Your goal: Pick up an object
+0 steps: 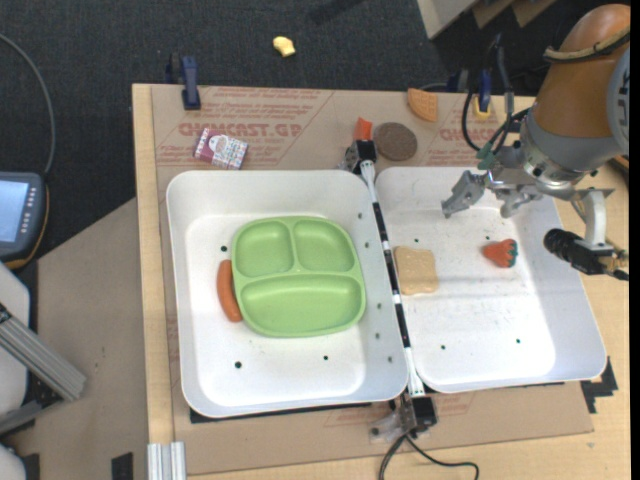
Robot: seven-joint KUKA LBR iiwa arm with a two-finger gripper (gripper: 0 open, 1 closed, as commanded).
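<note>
While spread wide, end effector (487,194) hovers above smooth bin (560,358).

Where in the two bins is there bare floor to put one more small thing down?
Right bin: the whole near half, below the bread and strawberry, is bare. Its far part is crowded: the gripper hangs there. Left bin: the green plate and sausage take the middle; only a strip along the near edge and the far-left corner remain.

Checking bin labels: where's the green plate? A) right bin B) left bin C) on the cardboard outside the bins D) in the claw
B: the green plate lies flat in the left bin, with an orange piece beside it.
</note>
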